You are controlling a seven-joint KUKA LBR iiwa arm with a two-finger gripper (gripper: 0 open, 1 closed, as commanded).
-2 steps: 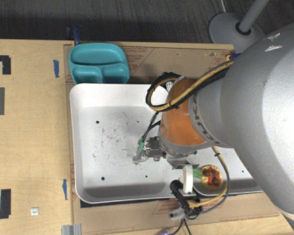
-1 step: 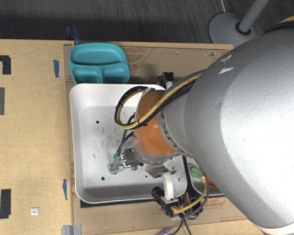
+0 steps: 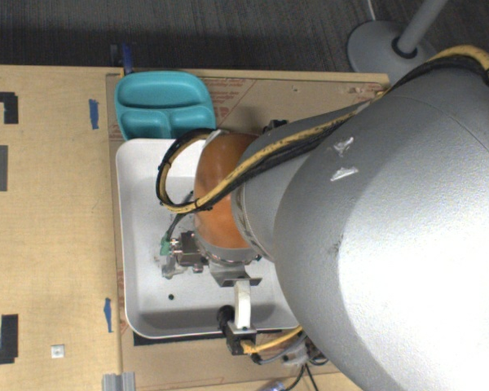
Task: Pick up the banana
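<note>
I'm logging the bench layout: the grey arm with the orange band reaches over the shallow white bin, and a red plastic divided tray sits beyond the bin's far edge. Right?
Not quite. The divided plastic tray is teal, not red. The rest stands: in the camera view the grey arm with the orange band reaches over the shallow white bin, and the tray sits beyond the bin's far edge.

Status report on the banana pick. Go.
Grey arm with orange band down over the shallow white bin, covering most of it. Gripper low in the bin, finger state unclear. Banana not sighted. Teal plastic divided tray beyond the bin.
</note>
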